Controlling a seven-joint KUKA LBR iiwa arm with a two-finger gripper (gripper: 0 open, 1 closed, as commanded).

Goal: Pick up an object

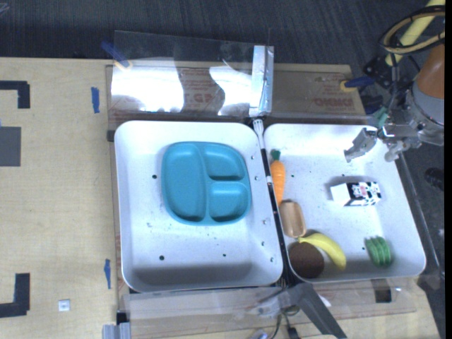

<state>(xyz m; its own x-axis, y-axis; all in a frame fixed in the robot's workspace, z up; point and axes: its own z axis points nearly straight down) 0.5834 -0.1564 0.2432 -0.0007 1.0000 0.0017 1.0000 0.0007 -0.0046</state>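
Carton [357, 192]: small, black-and-white, lay mid right bin [318, 141]. Carrot [277, 179], bread roll [292, 217], banana [328, 248], brown ball [306, 259] lined its left side; green item [378, 251] near right. Blue divided plate [206, 182] occupied left bin [134, 189]. Gripper [373, 144] hovered over far right rim, fingers apart, unladen.

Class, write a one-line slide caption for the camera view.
Gripper poised over the right bin holding carrot, banana and small carton; blue tray in left bin.

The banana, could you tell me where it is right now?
The banana lies near the front of the right bin, touching the brown ball.
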